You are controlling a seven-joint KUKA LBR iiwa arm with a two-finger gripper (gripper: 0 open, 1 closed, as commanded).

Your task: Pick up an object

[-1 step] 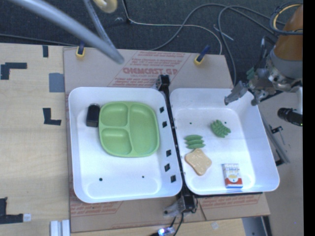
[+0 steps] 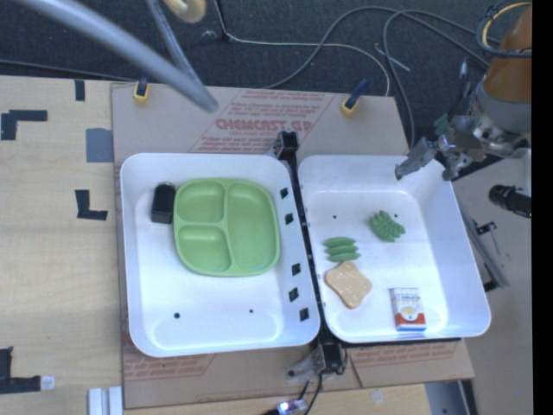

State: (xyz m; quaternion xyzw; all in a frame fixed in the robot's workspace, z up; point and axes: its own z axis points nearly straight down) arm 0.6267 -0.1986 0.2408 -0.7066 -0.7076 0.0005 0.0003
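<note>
The right bin (image 2: 449, 232) holds a leafy green toy vegetable (image 2: 386, 226), a green pea pod (image 2: 342, 249), a tan slice of toast (image 2: 348, 284) and a small red and white carton (image 2: 408, 309). My gripper (image 2: 429, 169) hangs over the bin's far right corner, above and to the right of the leafy vegetable. Its fingers are spread open with nothing between them.
In the left bin (image 2: 147, 301) lies a green divided plate (image 2: 227, 227) with a small black block (image 2: 162, 203) at its left side. A black divider (image 2: 298, 240) runs between the bins. Cables trail across the dark floor behind the bench.
</note>
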